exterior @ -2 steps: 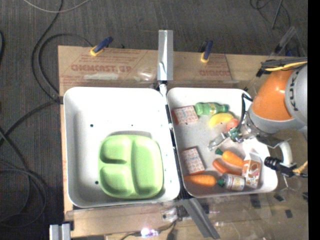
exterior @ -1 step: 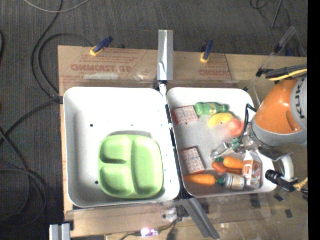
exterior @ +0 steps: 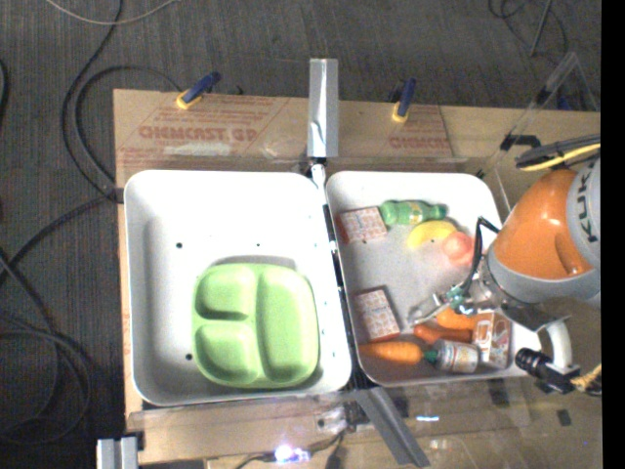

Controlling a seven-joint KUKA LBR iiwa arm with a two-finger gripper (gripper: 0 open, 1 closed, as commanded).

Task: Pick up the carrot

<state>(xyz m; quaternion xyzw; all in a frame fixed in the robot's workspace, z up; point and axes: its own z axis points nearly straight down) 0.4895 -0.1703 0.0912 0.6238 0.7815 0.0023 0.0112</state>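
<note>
The carrot (exterior: 391,352) is orange and lies flat near the front wall of the right bin (exterior: 410,184). A second orange piece (exterior: 441,333) lies just behind and to the right of it. My gripper (exterior: 447,304) hangs low over the front right part of this bin, just above that second orange piece and a little behind and right of the carrot. The grey arm with its orange band (exterior: 537,242) covers the bin's right side.
The right bin also holds a green bottle (exterior: 415,210), a yellow and red fruit (exterior: 441,238), two red-and-white boxes (exterior: 361,225) (exterior: 374,311), a small lying bottle (exterior: 454,357) and a packet (exterior: 494,336). A green divided plate (exterior: 256,325) sits in the left bin (exterior: 156,223).
</note>
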